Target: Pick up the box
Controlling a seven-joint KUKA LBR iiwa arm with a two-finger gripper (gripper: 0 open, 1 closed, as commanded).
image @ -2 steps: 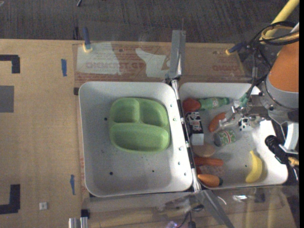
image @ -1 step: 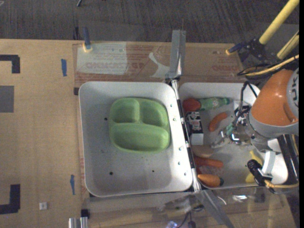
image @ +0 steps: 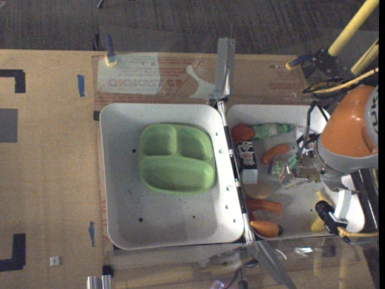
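Note:
The box (image: 246, 159) is small and white with dark print. It lies in the right bin (image: 304, 114) against the left wall, just below a red round item (image: 242, 132). My gripper (image: 296, 174) hangs over the middle of that bin, to the right of the box and slightly lower, apart from it. A small greenish item (image: 280, 167) sits right at the gripper's left side. I cannot tell whether it touches the gripper. The grey and orange wrist (image: 349, 131) covers the bin's right part.
The left bin (image: 120, 215) holds a green divided plate (image: 177, 158). Around the box lie a green bottle (image: 272, 129), an orange-red sausage (image: 277, 153), a tan disc (image: 258, 191), two orange vegetables (image: 266, 207) (image: 266, 228) and a yellow piece (image: 318, 223).

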